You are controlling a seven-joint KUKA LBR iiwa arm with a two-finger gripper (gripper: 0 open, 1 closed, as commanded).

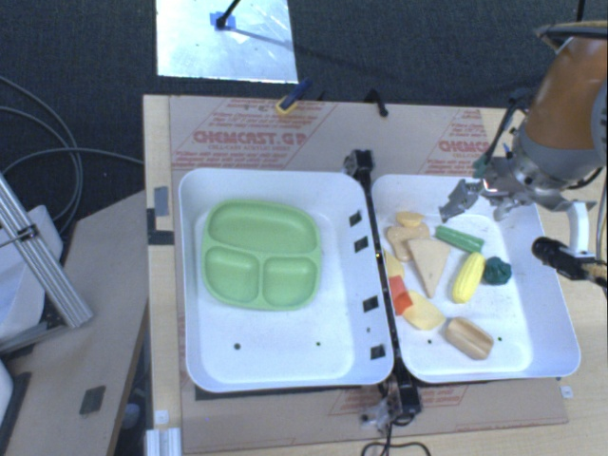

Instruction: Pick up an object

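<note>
**A:** The green cucumber (460, 238) is the toy I judge closest to being picked. It lies in the right bin (549, 345), toward its far side, at the top of the cluster of play food.

**B:** Where is the gripper (483, 198) relative to it?

**A:** Above the far part of the right bin, hanging just beyond the cucumber and a little to its right. So the cucumber lies toward the near side and slightly left of the fingers. Nothing sits between them. The fingers look spread apart, one reaching left and the other right, though the view is too coarse to be sure of the gap.

**B:** And the cucumber's long axis?

**A:** It runs from far-left to near-right, tilted only a little off the left-right line. A grasp would want the fingers closing across that axis, so roughly near-to-far.

**B:** What crowds it?

**A:** The corn cob (467, 276) is just beside its near-right end, standing nearly at right angles to it. The broccoli (497, 272) is right of the corn. A pale wedge, maybe cheese (429, 262), lies just near-left. The green divided plate (260, 255) in the left bin (214, 364) is well apart.
</note>
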